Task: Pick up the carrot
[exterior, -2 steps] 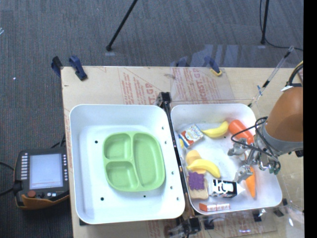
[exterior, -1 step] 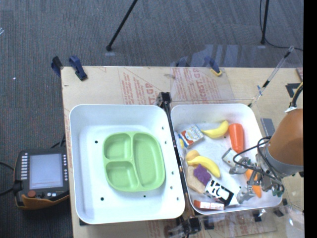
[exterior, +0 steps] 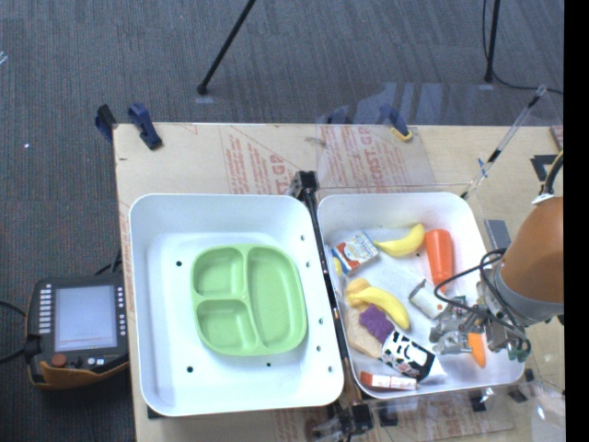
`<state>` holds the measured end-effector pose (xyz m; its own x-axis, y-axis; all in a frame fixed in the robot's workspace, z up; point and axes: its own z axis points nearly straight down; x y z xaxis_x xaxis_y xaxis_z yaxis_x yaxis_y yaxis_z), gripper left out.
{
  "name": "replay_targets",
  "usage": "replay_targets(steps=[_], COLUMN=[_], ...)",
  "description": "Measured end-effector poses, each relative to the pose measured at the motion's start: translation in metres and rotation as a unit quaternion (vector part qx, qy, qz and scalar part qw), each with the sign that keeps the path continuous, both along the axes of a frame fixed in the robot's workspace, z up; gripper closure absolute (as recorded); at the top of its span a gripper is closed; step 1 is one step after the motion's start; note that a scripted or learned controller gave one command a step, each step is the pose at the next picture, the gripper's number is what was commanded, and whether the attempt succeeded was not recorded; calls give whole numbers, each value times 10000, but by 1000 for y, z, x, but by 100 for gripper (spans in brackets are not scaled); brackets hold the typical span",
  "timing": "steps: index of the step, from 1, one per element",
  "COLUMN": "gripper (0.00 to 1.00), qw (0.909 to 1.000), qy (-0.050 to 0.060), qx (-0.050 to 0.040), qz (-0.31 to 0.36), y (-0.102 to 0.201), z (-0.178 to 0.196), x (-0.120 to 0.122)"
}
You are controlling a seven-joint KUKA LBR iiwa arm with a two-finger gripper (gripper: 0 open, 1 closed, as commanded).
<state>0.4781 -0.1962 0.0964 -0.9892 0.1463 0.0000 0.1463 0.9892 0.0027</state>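
Observation:
A long orange carrot-like piece [exterior: 439, 254] lies in the right bin [exterior: 460, 203], near its far right side, next to a yellow banana [exterior: 405, 241]. My gripper [exterior: 463, 335] hangs low over the bin's near right corner, below the grey wrist and orange band [exterior: 543, 256]. A small pointed orange piece [exterior: 476, 349] shows right at the gripper's tip. It is too small to tell what it is or whether it is gripped. The gripper stands well nearer than the long orange piece, apart from it.
The right bin also holds a second banana [exterior: 382, 304], a purple item [exterior: 374, 322], a small carton [exterior: 355, 250], a black-and-white box [exterior: 407, 354] and a small metal piece [exterior: 423, 298]. The left bin [exterior: 156, 219] bears a green divided plate [exterior: 248, 299]. A pendant [exterior: 81, 325] lies at left.

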Motion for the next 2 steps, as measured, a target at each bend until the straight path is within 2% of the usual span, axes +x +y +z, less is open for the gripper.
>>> replay_targets(steps=[1,2], gripper=[100,100], qw=[9949,9813], qy=[-5,-21], qx=[-4,-7], qz=[1006,1925], y=[-15,-8], z=[-10,27], x=[-1,13])
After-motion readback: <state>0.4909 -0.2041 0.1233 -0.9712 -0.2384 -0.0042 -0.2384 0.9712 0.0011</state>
